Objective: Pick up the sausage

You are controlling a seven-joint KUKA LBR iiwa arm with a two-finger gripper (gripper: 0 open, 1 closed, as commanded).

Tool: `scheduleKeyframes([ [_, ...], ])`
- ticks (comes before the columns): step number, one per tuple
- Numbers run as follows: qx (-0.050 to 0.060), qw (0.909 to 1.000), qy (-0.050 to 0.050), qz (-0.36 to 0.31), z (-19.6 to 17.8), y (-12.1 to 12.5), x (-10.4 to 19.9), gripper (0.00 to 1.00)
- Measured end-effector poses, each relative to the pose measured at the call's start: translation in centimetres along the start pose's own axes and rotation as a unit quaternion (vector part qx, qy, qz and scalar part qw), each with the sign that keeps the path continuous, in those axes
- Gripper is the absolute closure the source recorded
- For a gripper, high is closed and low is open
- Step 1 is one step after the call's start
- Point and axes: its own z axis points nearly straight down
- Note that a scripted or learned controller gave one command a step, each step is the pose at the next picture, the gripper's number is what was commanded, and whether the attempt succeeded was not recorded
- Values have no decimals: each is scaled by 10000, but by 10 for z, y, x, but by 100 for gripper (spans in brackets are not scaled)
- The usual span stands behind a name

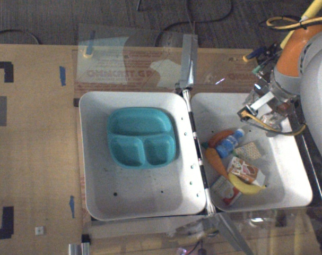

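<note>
Reddish sausage (220,136) lies at 9 o'clock in the right bin (290,169); end effector (261,113) hovers at 12 o'clock, its opening impossible to tell.

A teal divided plate (142,137) lies in the left bin (97,195). In the right bin (293,190), a sausage (219,137) touches a blue bottle (231,143), near a carrot (216,162), a banana (246,187) and a small carton (243,169). The gripper (267,116) hovers over that bin's far side.
</note>
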Motion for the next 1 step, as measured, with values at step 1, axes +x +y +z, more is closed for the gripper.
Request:
scheduleKeyframes([
  [1,-42,9859,-34,1670,-92,39,-25,0],
])
